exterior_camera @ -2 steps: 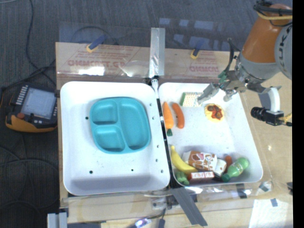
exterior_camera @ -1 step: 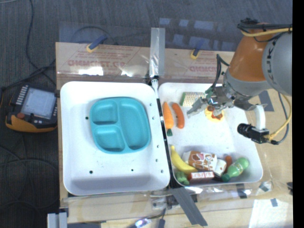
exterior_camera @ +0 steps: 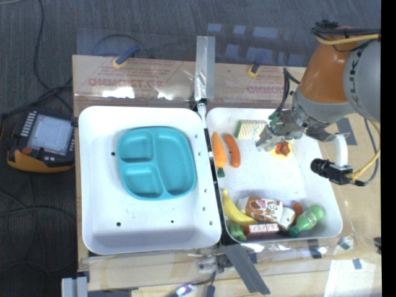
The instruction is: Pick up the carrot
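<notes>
Looking down, camera view:
Arm [exterior_camera: 337,73]: grey with orange band, entering from 3 o'clock, reaching over right bin [exterior_camera: 322,184].
Gripper [exterior_camera: 276,135]: low over upper part of right bin, near 1 o'clock of that bin; open or clenched, cannot tell.
Carrot [exterior_camera: 218,151]: lying along left wall of right bin, at 9 o'clock from gripper, well apart from it, not grasped.
Sausage [exterior_camera: 232,150]: just beside carrot, at its 3 o'clock.
Small orange piece [exterior_camera: 283,149]: under gripper.
Cracker [exterior_camera: 250,129]: at 12 o'clock of sausage.
Banana [exterior_camera: 234,210], carton [exterior_camera: 267,209], green bottle [exterior_camera: 307,220]: crowded at 6 o'clock of right bin.
Left bin [exterior_camera: 105,215]: bearing blue divided plate [exterior_camera: 156,161].
</notes>
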{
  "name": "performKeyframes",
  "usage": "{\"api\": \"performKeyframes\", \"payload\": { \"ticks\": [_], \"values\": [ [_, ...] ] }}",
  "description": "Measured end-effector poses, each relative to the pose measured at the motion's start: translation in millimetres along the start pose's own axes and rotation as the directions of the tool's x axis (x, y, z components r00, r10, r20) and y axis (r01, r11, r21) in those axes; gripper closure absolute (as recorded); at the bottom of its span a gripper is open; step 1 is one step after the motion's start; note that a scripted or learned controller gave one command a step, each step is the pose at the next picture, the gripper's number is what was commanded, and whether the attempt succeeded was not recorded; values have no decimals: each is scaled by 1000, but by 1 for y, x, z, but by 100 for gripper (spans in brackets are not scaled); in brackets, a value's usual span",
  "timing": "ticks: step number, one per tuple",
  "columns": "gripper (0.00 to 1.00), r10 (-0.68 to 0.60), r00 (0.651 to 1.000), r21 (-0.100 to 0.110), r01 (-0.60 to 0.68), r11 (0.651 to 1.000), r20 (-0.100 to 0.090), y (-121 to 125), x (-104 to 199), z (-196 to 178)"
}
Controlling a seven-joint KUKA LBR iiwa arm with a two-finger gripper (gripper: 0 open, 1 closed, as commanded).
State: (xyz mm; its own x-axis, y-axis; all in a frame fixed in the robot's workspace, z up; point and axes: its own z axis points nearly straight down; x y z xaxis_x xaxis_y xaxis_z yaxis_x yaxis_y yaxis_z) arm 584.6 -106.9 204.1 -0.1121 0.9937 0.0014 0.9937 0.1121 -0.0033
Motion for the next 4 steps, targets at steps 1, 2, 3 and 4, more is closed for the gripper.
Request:
{"api": "performKeyframes", "payload": {
  "ticks": [1,2,3,4],
  "values": [
    [100,75,997,-1,-75,997,1,-51,41,-49],
    [0,76,997,-1,-76,997,1,-51,41,-49],
    [0,-69,998,-1,69,998,5,-3,-28,-85],
    [0,-21,1000,0,21,1000,2,14,25,-63]
  ]
}}
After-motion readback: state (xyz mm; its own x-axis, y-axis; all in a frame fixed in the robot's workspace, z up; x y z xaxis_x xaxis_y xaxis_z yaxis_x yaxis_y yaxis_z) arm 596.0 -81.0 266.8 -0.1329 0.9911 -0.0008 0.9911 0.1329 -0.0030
